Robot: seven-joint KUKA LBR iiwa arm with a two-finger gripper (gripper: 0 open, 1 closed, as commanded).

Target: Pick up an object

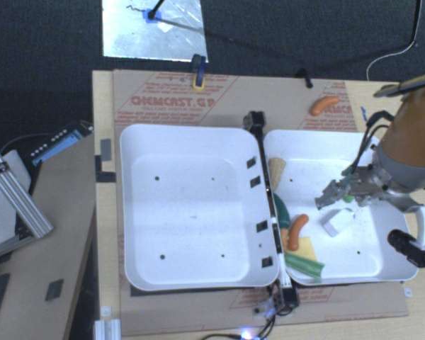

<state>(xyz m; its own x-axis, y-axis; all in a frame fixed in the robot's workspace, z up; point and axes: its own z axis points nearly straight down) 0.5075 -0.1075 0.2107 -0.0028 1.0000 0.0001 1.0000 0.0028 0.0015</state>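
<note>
My gripper (331, 194) hangs over the middle of the right bin (361, 264), reaching in from the right. Just below its tip lies a small white block (333, 224). A small green piece (348, 198) shows beside the fingers. At the bin's left side lie an orange sausage-shaped toy (297, 230), a yellow flat piece (306, 247), a long green pod (302, 263) and a tan piece (277, 168). I see nothing held between the fingers.
The left bin (138, 261) stands beside the right one, with a black hinge strip (264, 190) between them. An orange toy (324, 105) lies on the cardboard behind the right bin. A blue and yellow clamp (197, 71) sits at the back edge.
</note>
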